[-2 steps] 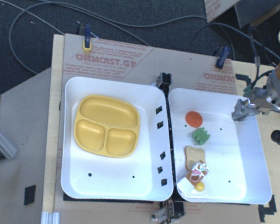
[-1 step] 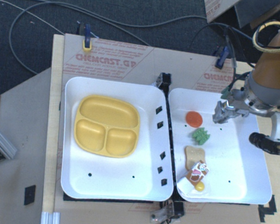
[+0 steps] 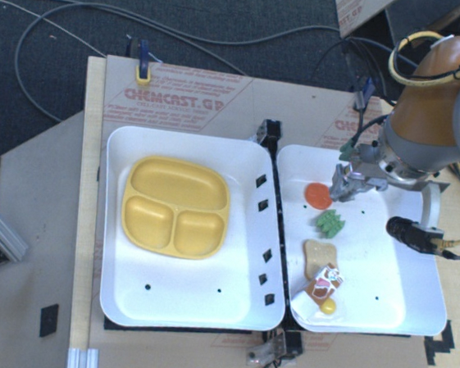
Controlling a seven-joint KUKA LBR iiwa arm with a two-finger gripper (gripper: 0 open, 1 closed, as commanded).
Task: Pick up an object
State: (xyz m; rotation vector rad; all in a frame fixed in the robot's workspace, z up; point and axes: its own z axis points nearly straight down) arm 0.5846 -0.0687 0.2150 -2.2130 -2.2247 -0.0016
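Observation:
The right bin (image 3: 399, 289) holds a flat red-orange disc (image 3: 318, 196), a small green leafy piece (image 3: 330, 224), a tan bread-like slab (image 3: 319, 256), and a red-and-white item with a yellow ball (image 3: 325, 287). My gripper (image 3: 343, 186) hangs over the bin's upper middle, its tips just right of the red disc and close to its edge. Whether the tips touch the disc cannot be made out. Nothing shows between the fingers.
The left bin (image 3: 120, 208) carries a yellow three-compartment plate (image 3: 176, 207). A black divider with clips (image 3: 269, 216) runs between the bins. A black cylindrical part of the arm (image 3: 410, 232) juts over the right bin. Cables lie behind the bench.

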